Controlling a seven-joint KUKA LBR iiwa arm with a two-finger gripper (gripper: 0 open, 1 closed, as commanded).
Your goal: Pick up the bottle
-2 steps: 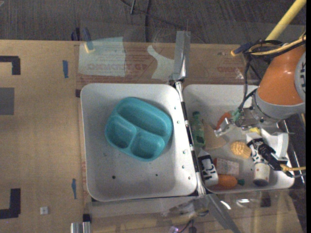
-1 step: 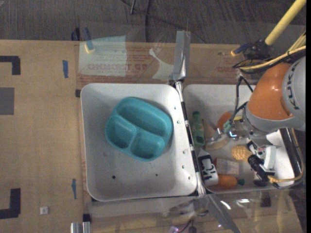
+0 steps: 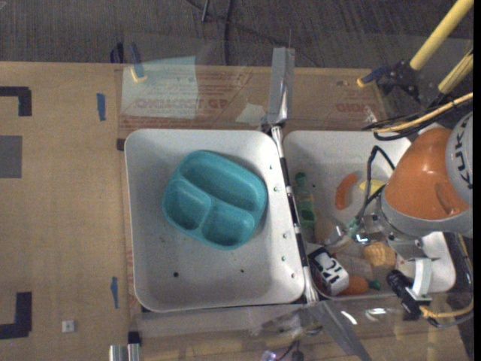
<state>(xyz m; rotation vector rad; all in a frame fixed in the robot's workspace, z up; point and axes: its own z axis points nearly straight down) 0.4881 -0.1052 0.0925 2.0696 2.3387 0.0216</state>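
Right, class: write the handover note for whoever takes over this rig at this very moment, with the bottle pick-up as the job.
Gripper: low over the right bin, among mixed small items; the view does not show a bottle in it.
Bottle: not surely identifiable; the green item along that bin's left wall may be it.
Left bin: teal divided plate.
Done: no pick-up visible.
Left: locate, grasp and lift the bottle.

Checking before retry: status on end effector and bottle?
End effector low in right bin, among clutter. Bottle: can't pick it out for sure; green item lies along the bin's left wall. Teal plate in left bin, clear of arm.
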